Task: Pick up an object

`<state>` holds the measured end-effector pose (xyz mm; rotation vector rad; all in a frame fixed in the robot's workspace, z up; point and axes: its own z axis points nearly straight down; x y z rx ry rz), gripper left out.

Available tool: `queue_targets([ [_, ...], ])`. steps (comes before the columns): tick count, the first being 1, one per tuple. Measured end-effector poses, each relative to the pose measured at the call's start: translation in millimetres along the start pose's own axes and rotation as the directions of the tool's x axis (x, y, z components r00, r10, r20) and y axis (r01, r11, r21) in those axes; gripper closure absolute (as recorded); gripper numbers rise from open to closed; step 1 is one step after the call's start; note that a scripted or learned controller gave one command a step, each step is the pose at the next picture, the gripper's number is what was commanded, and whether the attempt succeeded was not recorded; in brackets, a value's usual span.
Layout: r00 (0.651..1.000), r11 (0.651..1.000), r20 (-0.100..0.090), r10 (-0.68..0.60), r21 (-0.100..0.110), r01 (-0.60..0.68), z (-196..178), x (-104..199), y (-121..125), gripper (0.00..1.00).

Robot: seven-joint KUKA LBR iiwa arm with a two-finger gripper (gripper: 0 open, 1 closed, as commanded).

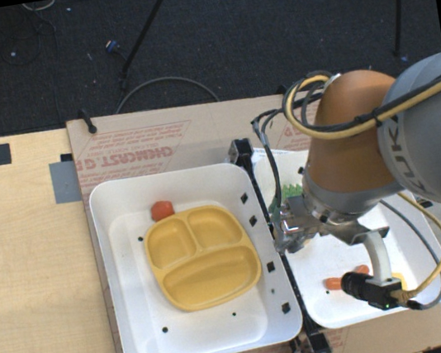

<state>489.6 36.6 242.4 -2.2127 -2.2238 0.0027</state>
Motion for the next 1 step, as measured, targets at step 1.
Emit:
queue_targets([
  [1, 1.000, 1.000, 0.000, 0.000, 0.000, 0.000, -2.5, 51.9, 3.3, 1.00],
])
